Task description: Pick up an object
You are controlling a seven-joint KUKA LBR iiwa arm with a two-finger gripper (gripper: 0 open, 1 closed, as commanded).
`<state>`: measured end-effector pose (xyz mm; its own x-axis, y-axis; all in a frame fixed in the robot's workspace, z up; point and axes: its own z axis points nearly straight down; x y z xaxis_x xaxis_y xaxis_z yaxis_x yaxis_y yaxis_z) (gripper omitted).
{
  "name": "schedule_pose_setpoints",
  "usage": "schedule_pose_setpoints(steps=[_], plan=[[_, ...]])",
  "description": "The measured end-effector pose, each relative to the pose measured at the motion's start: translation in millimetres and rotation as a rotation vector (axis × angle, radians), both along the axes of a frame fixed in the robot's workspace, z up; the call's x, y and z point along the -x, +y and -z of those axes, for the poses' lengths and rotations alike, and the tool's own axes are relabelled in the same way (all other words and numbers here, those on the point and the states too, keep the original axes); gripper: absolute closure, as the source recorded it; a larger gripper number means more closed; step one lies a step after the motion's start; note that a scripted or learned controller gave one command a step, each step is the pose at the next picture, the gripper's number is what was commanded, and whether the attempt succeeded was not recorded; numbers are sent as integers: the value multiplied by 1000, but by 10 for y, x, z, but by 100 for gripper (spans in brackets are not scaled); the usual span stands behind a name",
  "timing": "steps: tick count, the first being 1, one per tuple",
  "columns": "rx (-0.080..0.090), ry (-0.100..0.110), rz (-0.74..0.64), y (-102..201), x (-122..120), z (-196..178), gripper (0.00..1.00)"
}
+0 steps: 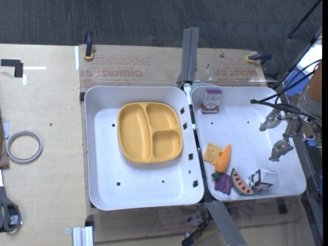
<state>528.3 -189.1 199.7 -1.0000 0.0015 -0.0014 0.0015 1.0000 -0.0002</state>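
Hand (277, 136) poised over right bin (246, 132) near its right wall, fingers spread apart with nothing between them, likely ready for descent. Candidate objects clustered along front edge: cheese wedge (212, 153), carrot (222, 159), grapes (222, 183), watermelon slice (241, 183), small carton (261, 180). Purple box (211, 101) at rear wall. Yellow divided plate (150, 132) in left bin (102, 178), well apart.

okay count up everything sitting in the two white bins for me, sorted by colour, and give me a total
Yellow: 2, divided plate, cheese wedge
Orange: 1, carrot
Purple: 1, grapes
Red and green: 1, watermelon slice
Mostly white: 2, small carton, small box
Total: 7
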Motion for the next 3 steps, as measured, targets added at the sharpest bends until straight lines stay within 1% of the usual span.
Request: schedule_pose_setpoints(steps=[1, 2, 3], plan=[[1, -1, 451, 625, -489, 14, 0], [-1, -6, 624, 812, -78, 857, 0], [-4, -6, 1050, 660, -595, 1028, 0]])
